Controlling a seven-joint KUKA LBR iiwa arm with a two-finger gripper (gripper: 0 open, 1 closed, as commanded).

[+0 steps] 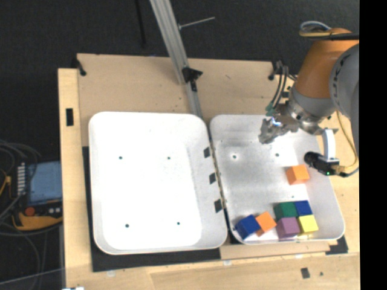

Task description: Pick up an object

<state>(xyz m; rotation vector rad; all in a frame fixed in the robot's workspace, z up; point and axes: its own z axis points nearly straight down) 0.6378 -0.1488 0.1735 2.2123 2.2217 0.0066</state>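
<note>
In the right bin (254,168) lie several small blocks. An orange block (297,174) sits alone near the right wall. Along the front wall cluster a blue block (247,225), an orange block (265,222), a green block (285,211), a dark blue block (302,208), a purple block (288,226) and a yellow block (309,223). My gripper (268,133) hangs over the bin's far part, left of and beyond the lone orange block, with nothing visibly in it.
The left bin (148,180) stands beside the right one. A slanted metal pole (175,47) rises from between the bins at the back. Cables and a blue box (42,183) lie off the bench at the left.
</note>
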